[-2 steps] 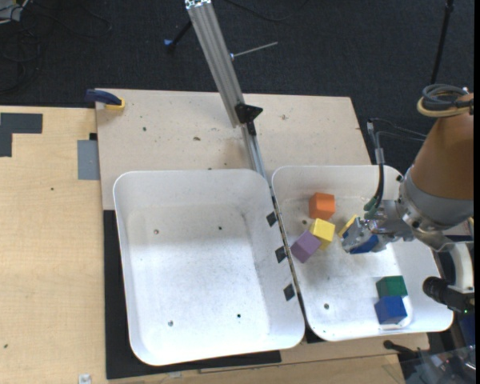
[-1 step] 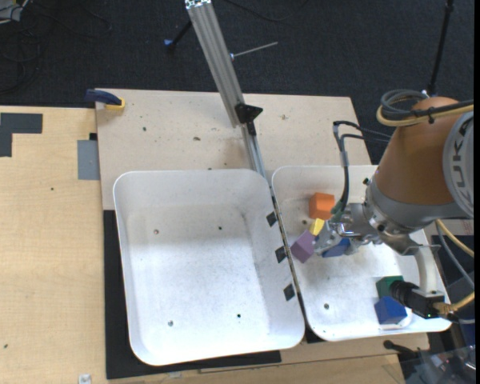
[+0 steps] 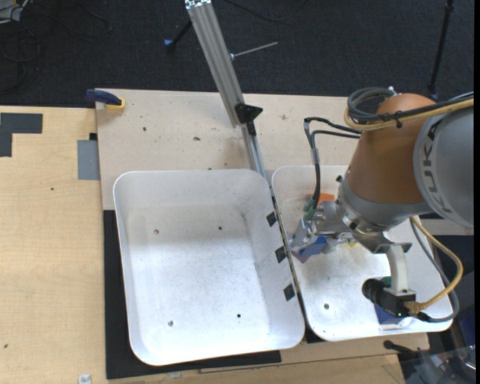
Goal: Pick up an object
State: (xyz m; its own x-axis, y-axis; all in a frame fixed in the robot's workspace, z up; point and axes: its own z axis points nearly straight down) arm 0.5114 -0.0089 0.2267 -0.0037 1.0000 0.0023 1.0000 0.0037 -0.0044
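Grey KUKA arm w/ orange band [image 3: 396,154] reaches in over the right shallow white plastic bin [image 3: 336,326], gripper [image 3: 310,232] low near that bin's left wall. Can't tell gripper state, too cluttered. A small blue-purple object [image 3: 310,250] sits right under/at the gripper, w/ green [image 3: 310,208] and orange bits [image 3: 326,198] just beside; left white bin [image 3: 144,214] alongside.
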